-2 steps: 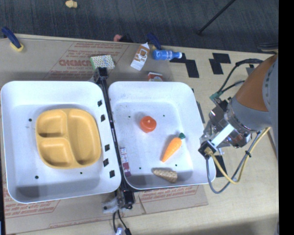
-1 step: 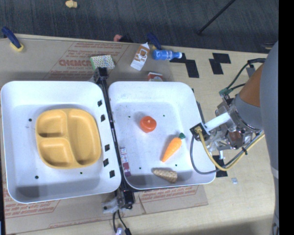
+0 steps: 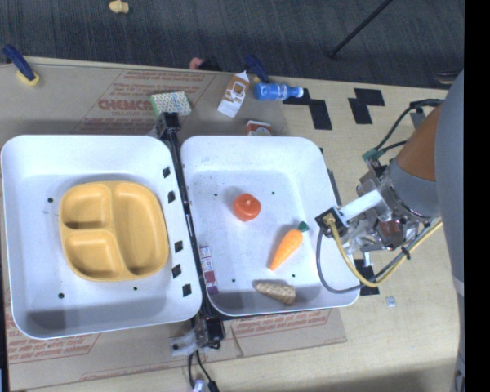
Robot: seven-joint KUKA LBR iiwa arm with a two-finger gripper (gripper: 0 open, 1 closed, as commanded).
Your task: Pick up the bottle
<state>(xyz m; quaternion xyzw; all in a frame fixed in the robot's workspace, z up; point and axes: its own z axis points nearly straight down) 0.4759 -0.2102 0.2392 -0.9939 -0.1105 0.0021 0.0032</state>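
Beyond the top rim of the right bin (image 3: pixel 331 186), out on the tabletop (image 3: pixel 376 349), your bottle (image 3: pixel 276 92) lies on its side, blue and small, just beside a little carton (image 3: pixel 233 94). Your claw (image 3: pixel 374 233) sits well apart from it, at the right bin's right edge among looping cables; you cannot tell from this angle how it is set. The likely trouble is aim: inside that bin sit an orange cap-like piece (image 3: pixel 247 207), a toy carrot (image 3: pixel 286 247) and a biscuit-like lump (image 3: pixel 275 291), and a descent there grabs the wrong thing. A lying bottle may also roll away, or the carton gets nudged. The yellow tray (image 3: pixel 114 229) in the left bin (image 3: pixel 20 292) is not a concern.
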